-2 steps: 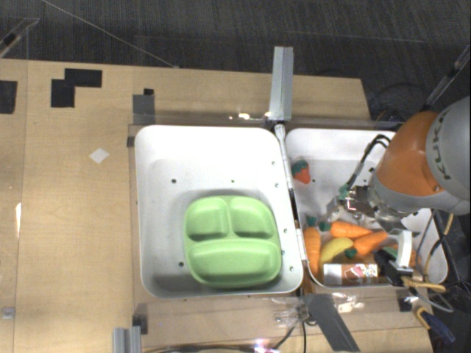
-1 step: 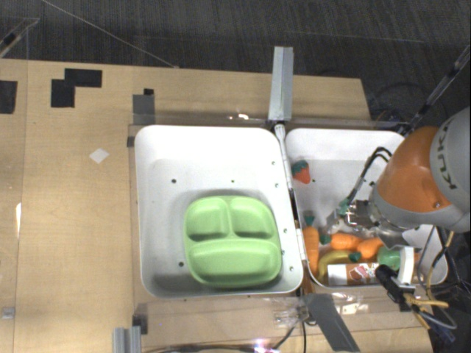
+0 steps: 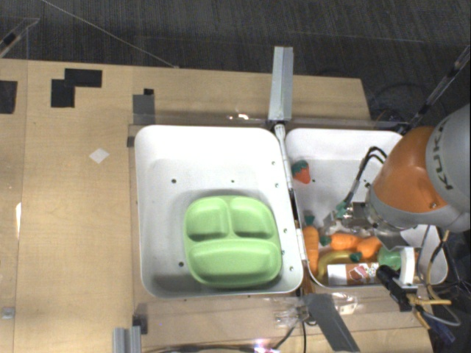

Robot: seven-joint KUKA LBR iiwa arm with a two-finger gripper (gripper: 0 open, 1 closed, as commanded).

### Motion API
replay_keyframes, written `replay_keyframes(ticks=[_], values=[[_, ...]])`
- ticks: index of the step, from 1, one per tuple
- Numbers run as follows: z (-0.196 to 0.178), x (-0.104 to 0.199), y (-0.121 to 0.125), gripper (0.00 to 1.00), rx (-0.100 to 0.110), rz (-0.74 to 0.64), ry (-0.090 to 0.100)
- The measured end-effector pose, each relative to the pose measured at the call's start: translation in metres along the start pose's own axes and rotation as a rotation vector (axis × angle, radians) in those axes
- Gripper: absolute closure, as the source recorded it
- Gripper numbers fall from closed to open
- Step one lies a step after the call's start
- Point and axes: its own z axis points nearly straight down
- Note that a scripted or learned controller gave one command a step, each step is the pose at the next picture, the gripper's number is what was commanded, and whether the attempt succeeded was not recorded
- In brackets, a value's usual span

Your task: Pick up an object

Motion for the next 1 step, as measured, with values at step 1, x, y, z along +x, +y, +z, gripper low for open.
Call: replay_keyframes(ticks=[1], values=[[-0.049,0.0101,-0.0059,0.0,0.024,-0.099,0.008]])
